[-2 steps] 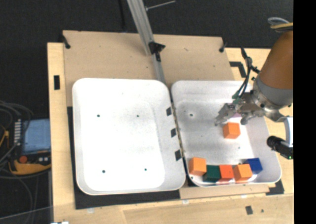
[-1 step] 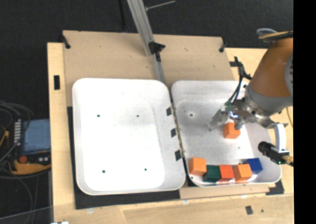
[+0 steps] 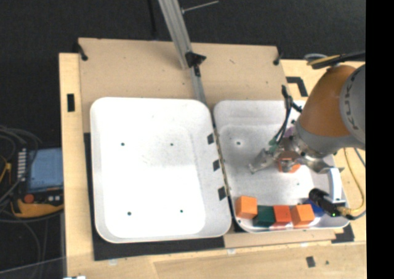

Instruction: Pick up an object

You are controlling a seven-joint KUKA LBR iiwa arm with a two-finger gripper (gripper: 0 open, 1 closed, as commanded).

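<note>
I have the gripper [image 3: 261,162] low in the right bin [image 3: 246,114], finger state I cannot tell, seemingly mid-approach; next it must reach the blocks [image 3: 275,213].

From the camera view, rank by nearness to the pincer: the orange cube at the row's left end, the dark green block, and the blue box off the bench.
1. Orange cube, right bin, nearest the pincer.
2. Dark green block, beside it.
3. Blue box, far left.

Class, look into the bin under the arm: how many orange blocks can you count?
3: all in the right bin along its near edge: orange block one leftmost, two and three right of the green block. The arm may hide others.
</note>
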